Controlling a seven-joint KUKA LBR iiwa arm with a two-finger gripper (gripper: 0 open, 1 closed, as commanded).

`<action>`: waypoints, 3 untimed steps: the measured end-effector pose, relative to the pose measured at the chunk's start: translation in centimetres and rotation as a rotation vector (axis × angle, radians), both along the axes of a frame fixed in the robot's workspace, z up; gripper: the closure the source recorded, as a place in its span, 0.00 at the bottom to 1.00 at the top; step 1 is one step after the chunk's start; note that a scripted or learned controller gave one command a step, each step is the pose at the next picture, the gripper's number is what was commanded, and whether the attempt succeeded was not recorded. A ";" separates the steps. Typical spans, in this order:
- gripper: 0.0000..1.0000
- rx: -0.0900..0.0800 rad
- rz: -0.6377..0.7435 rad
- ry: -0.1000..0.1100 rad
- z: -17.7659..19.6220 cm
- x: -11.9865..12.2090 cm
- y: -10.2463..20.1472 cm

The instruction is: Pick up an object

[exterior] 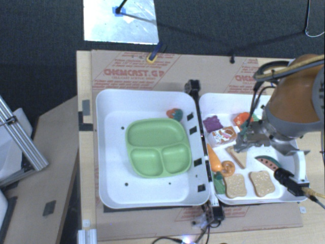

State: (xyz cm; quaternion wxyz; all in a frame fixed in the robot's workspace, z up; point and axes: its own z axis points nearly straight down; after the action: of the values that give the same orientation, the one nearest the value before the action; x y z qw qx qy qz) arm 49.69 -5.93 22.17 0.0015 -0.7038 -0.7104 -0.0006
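Observation:
My gripper (247,140) hangs low over the middle of the right bin (292,200), at the end of the grey and orange arm. Right under and beside it lie a tan wedge (237,157) and a white and red packet (223,134). An orange-red piece (242,119) sits just behind it, partly hidden by the gripper. Nearby are a purple piece (212,122), a watermelon slice (267,161), two bread slices (235,186) (262,183), a carrot (214,159), a round orange slice (227,169) and a green piece (219,183).
The left bin (109,136) holds a green divided plate (152,131) and a small orange and teal piece (174,114) at its back right. A black clamp bar (199,136) runs between the bins. The arm covers the right bin's far right side.

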 end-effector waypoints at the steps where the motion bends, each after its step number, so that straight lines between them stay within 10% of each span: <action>1: 1.00 -0.003 -0.008 -0.001 -0.5 -1.2 -0.2; 3: 1.00 -0.002 -0.004 -0.003 0.0 -0.8 0.7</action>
State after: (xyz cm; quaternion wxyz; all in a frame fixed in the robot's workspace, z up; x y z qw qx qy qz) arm 48.89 -5.24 22.14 -0.0002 -0.7050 -0.7092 -0.0007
